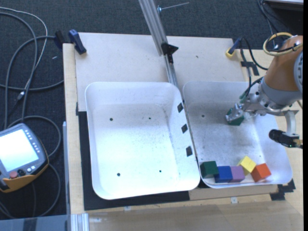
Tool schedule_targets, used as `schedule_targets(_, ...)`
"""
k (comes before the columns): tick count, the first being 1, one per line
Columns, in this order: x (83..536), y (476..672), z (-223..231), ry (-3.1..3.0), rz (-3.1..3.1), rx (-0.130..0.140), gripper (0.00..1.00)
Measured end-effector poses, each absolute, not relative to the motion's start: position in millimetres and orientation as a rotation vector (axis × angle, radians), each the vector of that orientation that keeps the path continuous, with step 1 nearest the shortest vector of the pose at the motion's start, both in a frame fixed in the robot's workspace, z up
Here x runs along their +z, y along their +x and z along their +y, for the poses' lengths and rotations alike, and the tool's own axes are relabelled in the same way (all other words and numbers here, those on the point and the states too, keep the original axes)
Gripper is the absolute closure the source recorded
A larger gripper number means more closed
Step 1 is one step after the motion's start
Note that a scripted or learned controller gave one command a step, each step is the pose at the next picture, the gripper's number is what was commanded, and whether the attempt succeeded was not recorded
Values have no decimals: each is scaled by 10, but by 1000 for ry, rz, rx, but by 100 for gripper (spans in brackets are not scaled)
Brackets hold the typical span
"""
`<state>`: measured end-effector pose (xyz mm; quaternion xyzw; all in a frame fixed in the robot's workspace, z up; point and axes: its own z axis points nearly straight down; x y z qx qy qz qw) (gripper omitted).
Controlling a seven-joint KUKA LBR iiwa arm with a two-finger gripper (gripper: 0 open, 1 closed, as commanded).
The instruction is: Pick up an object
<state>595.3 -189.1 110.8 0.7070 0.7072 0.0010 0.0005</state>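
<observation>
Five blocks are lined up along the near rim of the right bin (284, 165): a green block (208, 168), a blue block (224, 173), a purple block (237, 173), a yellow block (247, 164) and an orange block (260, 172). Much bare floor is left in the middle of that bin. The left bin (96, 100) lies beside it on the worktop (120, 57). The arm (281, 81) is reached in from the right, bent down. The claw (236, 115) is held low over the right bin, with something dark green at its tip. Whether it is gripped cannot be told.
</observation>
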Motion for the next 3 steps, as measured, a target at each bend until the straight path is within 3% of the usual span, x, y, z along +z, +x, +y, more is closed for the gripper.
schedule_targets(1,1536,6002,-938,2210,2231,9,100)
schedule_targets(2,2022,5889,-68,2210,2232,10,100)
schedule_targets(3,1993,6123,334,2215,2228,4,100)
